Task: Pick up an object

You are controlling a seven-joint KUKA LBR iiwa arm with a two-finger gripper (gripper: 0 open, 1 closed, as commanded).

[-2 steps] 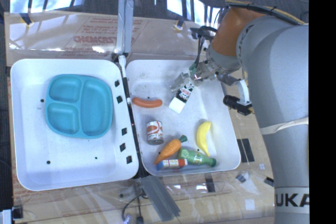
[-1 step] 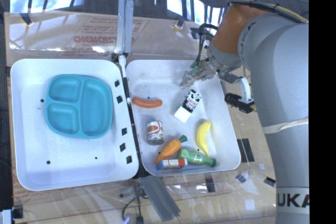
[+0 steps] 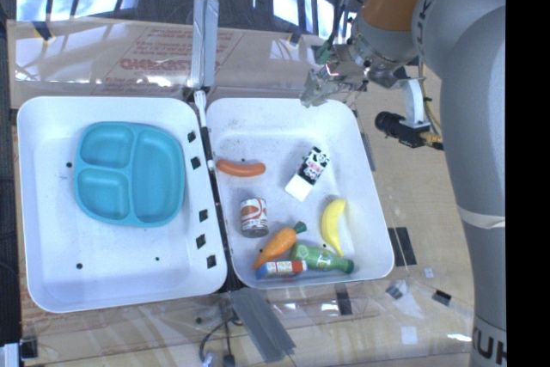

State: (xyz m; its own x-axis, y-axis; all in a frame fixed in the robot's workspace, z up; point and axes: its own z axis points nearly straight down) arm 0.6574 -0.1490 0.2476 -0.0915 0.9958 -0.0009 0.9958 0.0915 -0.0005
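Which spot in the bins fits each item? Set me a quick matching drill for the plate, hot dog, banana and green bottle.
Things:
1. blue plate
2. hot dog
3. banana
4. green bottle

Places:
A. right bin, near front edge
B. left bin
C. right bin, by the divider, toward the back
D. right bin, right side, just behind the bottle

Pairs: 1-B, 2-C, 3-D, 4-A

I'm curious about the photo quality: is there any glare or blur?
In the camera view, bright window-like reflections glare off the clear sheet behind the bins; the hand looks soft and slightly blurred; the blue tray and banana are sharp, evenly lit, with faint shadows.
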